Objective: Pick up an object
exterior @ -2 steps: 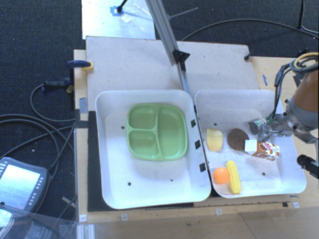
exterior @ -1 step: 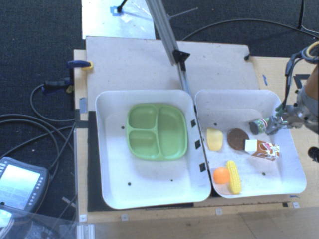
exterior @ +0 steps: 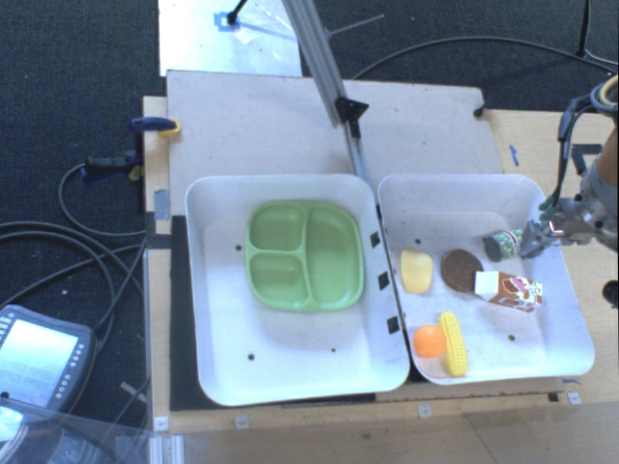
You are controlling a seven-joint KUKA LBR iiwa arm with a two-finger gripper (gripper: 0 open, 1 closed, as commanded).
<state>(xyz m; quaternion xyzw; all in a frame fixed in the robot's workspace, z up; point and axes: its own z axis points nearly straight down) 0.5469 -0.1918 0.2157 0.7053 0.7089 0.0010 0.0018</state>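
Observation:
The right bin [exterior: 546,206] holds a pale yellow block [exterior: 417,271], a brown round disc [exterior: 461,270], a small grey and green can [exterior: 502,246] lying on its side, a brown and white carton [exterior: 510,291], an orange ball [exterior: 429,341] and a yellow corn cob [exterior: 454,344]. My gripper [exterior: 535,239] hangs at the bin's right side, just right of the small can and above the carton. Nothing can be seen held in it.
The left bin [exterior: 208,307] holds a green divided plate [exterior: 305,256]. A grey metal pole [exterior: 319,51] slants down to the wall between the two bins. Cables and a hand-held pendant [exterior: 34,356] lie on the floor at the left.

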